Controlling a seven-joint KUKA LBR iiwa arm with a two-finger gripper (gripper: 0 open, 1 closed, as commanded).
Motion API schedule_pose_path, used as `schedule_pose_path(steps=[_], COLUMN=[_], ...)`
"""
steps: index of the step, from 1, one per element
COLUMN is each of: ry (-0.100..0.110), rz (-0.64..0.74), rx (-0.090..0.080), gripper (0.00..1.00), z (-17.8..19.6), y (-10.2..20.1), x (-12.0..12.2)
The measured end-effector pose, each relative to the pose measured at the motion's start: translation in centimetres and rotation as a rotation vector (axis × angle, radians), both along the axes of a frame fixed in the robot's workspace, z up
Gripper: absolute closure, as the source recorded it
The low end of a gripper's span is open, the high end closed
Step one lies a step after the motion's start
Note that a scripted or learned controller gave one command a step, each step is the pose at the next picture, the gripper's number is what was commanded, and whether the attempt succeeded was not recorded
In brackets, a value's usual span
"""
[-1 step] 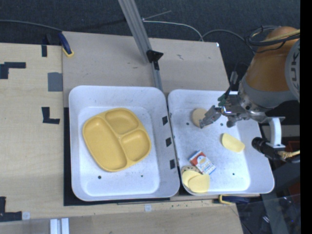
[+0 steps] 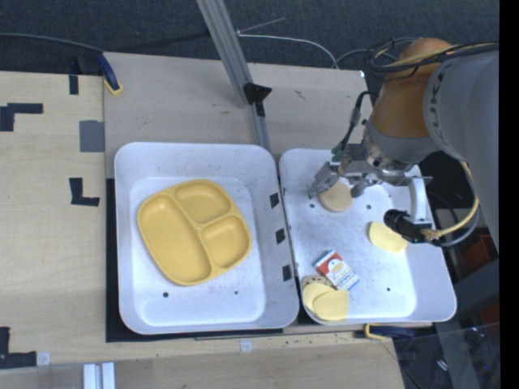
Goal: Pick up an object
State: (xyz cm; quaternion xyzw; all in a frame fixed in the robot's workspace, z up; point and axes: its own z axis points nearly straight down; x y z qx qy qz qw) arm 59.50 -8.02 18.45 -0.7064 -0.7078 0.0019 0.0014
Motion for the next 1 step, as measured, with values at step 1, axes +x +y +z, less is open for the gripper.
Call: schedule_pose_path(steps=[1], ry=[-0.009], rz=[-0.002], rx=[-0.002], gripper=[0.00], z=[2.12], y=[-4.99], x=[7.92])
